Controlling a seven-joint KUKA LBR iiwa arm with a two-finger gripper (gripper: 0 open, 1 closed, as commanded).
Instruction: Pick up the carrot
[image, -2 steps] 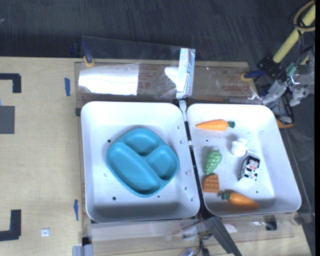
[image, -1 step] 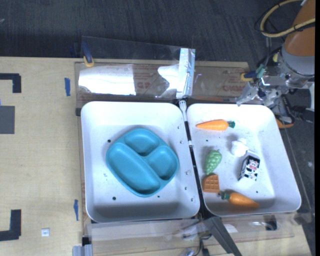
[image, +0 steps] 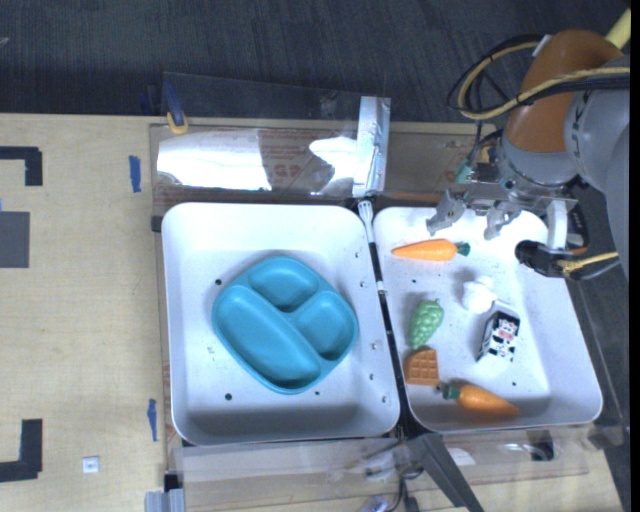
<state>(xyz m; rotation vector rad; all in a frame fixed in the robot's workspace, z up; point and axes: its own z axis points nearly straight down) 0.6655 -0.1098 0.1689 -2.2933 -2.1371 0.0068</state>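
An orange carrot (image: 428, 251) with a green top lies near the far edge of the right bin (image: 570, 350), pointing left. A second carrot (image: 482, 400) rests at that bin's near edge. My gripper (image: 467, 224) hangs over the far edge of the right bin, just above and slightly right of the first carrot. Its fingers (image: 444, 214) are spread open with nothing between them.
The right bin also holds a green grape bunch (image: 426, 322), a brown waffle piece (image: 421, 367), a small white object (image: 478, 294) and a black-and-white cow toy (image: 499, 336). A blue divided plate (image: 285, 322) lies in the left bin (image: 190, 300).
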